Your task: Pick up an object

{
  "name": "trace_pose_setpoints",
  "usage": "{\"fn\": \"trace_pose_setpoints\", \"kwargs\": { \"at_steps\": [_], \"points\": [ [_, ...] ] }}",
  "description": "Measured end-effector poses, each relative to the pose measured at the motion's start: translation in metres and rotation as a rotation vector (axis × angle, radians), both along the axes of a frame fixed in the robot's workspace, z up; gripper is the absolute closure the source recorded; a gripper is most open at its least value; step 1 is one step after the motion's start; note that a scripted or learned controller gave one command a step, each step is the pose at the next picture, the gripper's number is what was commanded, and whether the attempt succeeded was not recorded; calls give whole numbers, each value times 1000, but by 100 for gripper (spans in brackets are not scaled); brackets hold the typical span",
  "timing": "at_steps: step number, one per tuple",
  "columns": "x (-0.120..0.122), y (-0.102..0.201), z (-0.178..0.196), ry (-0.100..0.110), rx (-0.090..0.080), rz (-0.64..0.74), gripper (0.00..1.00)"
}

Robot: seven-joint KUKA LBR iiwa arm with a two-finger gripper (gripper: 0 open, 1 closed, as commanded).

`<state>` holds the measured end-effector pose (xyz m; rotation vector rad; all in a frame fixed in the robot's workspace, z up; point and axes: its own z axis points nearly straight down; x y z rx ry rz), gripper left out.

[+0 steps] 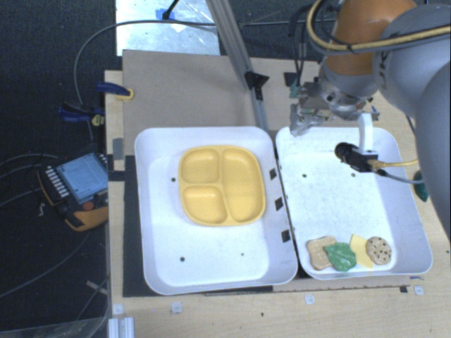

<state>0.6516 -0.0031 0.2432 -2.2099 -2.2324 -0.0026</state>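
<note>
Several small food items lie in the near corner of the right bin [352, 203]: a piece of toast [320, 252], a green leafy piece [342, 257], a yellow cheese wedge [361, 251] and a speckled cookie [378, 249]. They touch or overlap one another. My gripper [301, 122] hangs over the far left corner of the right bin, well away from the food. I see nothing held under it. The grey arm with its orange band [366, 20] comes in from the upper right.
A yellow divided plate [220, 185] sits in the left bin [162, 245]. A black fitting with a yellow cable [354, 155] hangs off the wrist over the right bin. A metal pole [236, 41] slants across the back of the bench.
</note>
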Motion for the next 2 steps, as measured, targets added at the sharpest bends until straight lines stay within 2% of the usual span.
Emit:
{"fn": "trace_pose_setpoints", "kwargs": {
  "at_steps": [1, 2],
  "points": [
    [5, 49, 5, -2, 0, 0, 100],
    [-6, 103, 4, -1, 0, 0, 100]
  ]
}}
